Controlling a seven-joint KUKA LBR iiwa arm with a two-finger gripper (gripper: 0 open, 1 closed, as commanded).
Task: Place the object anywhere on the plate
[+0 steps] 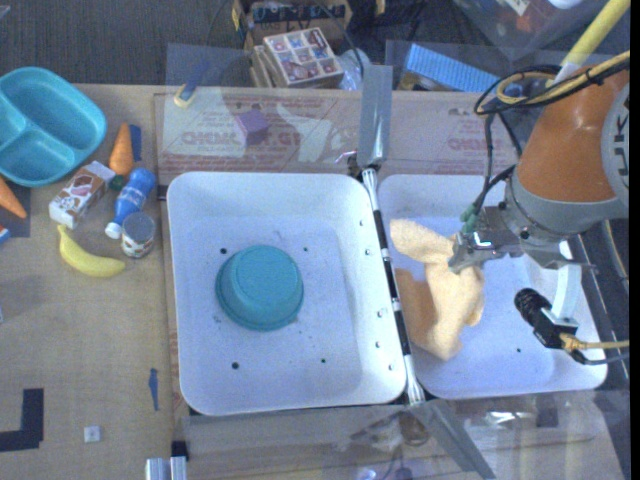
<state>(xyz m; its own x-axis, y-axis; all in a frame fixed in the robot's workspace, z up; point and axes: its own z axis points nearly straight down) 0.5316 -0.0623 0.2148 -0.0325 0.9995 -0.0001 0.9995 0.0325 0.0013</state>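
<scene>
Right of the teal plate (260, 287), the jaws (468, 256) press on the yellow cloth (440, 293); their grip I cannot tell.

The gripper (468, 252) sits low over the yellow cloth (440, 298), and its fingers are too small and dark to tell whether they are parted or closed. The arm (575, 158) behind them runs off the right edge, and the cloth directly beneath the fingertips is hidden.

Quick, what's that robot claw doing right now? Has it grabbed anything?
Gripper: down on the yellow cloth in the right bin; whether it has hold of it cannot be told.
</scene>
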